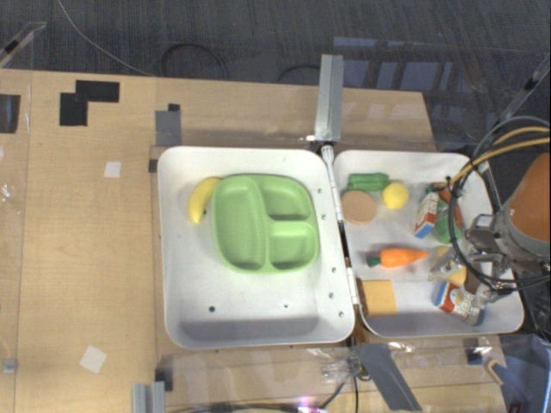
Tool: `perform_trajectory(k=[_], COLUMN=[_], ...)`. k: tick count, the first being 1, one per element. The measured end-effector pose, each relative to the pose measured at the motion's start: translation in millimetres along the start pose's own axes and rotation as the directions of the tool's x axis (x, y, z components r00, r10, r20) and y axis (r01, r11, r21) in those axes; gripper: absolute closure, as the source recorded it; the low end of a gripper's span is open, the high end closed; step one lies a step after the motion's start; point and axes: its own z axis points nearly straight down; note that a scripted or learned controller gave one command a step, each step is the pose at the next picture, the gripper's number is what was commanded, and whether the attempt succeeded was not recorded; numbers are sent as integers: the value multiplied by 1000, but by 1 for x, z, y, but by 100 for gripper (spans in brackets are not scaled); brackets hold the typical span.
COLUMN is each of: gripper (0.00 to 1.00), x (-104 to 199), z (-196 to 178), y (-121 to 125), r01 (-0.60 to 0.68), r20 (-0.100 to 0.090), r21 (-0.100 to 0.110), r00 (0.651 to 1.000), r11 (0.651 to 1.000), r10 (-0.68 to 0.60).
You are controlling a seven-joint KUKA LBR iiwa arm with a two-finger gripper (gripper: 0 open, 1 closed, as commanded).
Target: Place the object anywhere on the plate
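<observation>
A green divided plate (263,222) lies in the left bin (250,325), and a banana (202,199) rests against its left rim. The right bin (405,321) holds the loose food items: a carrot (398,258), a yellow lemon (395,196), a brown round piece (360,206), a green vegetable (368,181), an orange-yellow square slice (379,297) and small cartons (428,213). My gripper (465,295) is low over the right bin's front right corner, among a small carton (447,297) and a yellow piece (456,275). Nothing is visibly held.
The grey arm with its orange band (529,200) and black and yellow cables (482,170) hangs over the right bin's right side. A metal post (327,97) stands behind the seam between the bins. The wooden bench (77,256) stretches to the left.
</observation>
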Motion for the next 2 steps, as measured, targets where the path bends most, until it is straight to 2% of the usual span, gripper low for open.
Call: perform_trajectory(k=[2], gripper=[0], x=[0], z=[0], y=[0], r01=[0], r20=[0], r21=[0], r00=[1000], r11=[1000], r10=[0])
